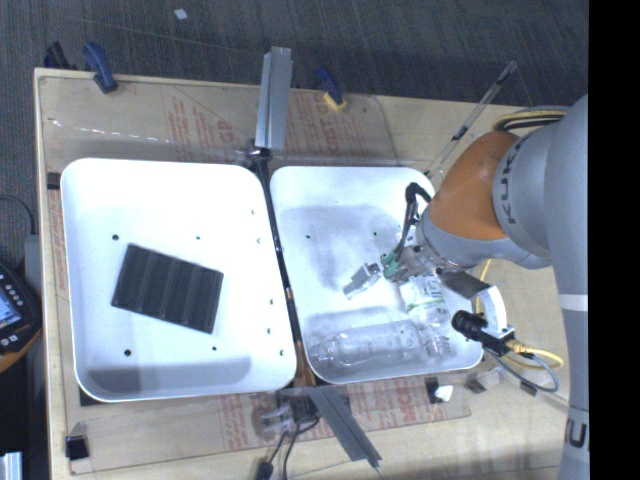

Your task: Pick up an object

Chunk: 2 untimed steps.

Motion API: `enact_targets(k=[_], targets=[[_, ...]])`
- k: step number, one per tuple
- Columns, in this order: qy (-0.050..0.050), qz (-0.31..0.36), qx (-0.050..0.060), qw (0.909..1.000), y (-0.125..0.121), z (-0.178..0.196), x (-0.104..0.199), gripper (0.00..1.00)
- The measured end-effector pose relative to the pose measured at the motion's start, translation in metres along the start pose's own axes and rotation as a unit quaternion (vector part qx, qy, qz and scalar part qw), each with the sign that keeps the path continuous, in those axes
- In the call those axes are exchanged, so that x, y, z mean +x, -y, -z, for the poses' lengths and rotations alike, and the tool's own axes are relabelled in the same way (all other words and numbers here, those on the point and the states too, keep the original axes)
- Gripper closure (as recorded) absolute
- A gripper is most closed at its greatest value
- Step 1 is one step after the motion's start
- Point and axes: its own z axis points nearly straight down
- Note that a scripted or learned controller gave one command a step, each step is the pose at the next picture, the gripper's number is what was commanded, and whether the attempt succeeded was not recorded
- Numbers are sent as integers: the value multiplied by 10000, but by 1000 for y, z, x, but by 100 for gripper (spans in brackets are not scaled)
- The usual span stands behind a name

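Clear plastic bottle (375, 346) lies in the right bin (300, 228), just below the end effector (365, 278), grip unclear.

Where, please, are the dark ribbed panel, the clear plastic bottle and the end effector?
dark ribbed panel (167, 287), camera view, centre of its top face.
clear plastic bottle (372, 347), camera view, mid-body.
end effector (362, 280), camera view, fingertip area.

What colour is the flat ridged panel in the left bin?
Dark grey, nearly black panel, seen in the camera view.

A wooden bench (400, 128) bears two shallow white bins, left (90, 198) and right (330, 183), side by side.
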Motion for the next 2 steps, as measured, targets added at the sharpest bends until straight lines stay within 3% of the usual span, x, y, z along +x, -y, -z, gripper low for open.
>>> enact_targets(k=[1,2], targets=[[-2,21,2,10000,-1,10,1,100],[4,-399,-6,9992,52,72,12,100]])
